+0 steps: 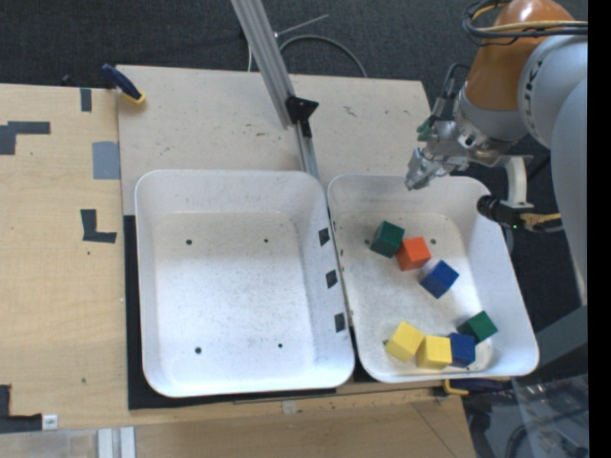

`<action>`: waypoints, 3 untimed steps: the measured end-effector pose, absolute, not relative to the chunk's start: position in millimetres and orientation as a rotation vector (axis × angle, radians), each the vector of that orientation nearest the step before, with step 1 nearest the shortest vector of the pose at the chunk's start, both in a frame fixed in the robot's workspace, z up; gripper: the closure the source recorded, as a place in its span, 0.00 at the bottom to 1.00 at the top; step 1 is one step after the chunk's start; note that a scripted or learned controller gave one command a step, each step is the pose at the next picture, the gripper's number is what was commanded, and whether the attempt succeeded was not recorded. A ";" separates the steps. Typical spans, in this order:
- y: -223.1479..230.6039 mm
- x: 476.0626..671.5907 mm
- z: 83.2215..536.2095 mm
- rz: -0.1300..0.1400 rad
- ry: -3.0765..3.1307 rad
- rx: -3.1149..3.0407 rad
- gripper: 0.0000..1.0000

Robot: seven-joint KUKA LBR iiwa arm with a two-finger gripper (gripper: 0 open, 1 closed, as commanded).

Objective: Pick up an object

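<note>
The right bin (496, 256) holds several small blocks. A green block (387, 239) touches an orange one (413, 253), with a blue block (439, 279) just below them. Near the front edge lie two yellow blocks (405, 341) (436, 351), a second blue block (462, 347) and a second green one (478, 326). My gripper (420, 177) hangs over the back rim of the right bin, above and behind the green and orange blocks, with nothing seen between its tips.
The left bin (234, 280) sits beside the right one, divided by their touching rims. A slanted metal rail (272, 60) crosses the bench behind the bins. A blue and yellow clamp (124, 83) lies at the far left of the board.
</note>
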State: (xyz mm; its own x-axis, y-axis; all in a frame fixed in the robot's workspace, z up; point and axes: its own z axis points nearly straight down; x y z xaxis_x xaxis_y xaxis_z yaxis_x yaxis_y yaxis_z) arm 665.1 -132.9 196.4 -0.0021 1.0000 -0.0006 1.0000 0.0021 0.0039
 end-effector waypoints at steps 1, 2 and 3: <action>-135.5 667.4 260.2 0.005 2.220 2.215 1.00; -81.6 657.3 264.2 0.000 2.229 2.216 1.00; -33.9 646.5 247.1 -0.003 2.230 2.218 1.00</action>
